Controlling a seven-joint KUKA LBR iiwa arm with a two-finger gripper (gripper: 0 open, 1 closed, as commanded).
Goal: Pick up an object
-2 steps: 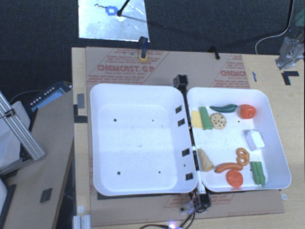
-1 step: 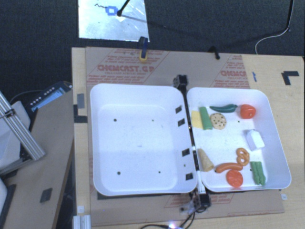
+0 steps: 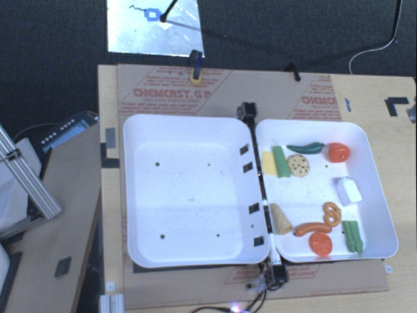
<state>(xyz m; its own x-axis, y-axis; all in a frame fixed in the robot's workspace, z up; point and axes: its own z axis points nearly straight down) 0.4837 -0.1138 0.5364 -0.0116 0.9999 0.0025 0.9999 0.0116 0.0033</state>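
Observation:
The right bin [image 3: 374, 175] holds several toy foods. Near its far side lie a green pepper [image 3: 305, 148], a red tomato [image 3: 337, 152], a round cookie [image 3: 298, 165], a green stick [image 3: 281, 162] and a yellow piece [image 3: 268, 163]. A white block [image 3: 348, 191] sits toward the right wall. Along the near side are a cone [image 3: 281, 218], a pretzel [image 3: 331, 213], a sausage [image 3: 313, 228], a red slice [image 3: 320, 243] and a green bean piece [image 3: 353, 235].
The left bin [image 3: 189, 188] sits beside the right one, joined by black clips [image 3: 254, 207] along the shared edge. A shiny metal plate [image 3: 155, 18] lies beyond the bench. A grey metal frame [image 3: 26, 181] stands at the left.

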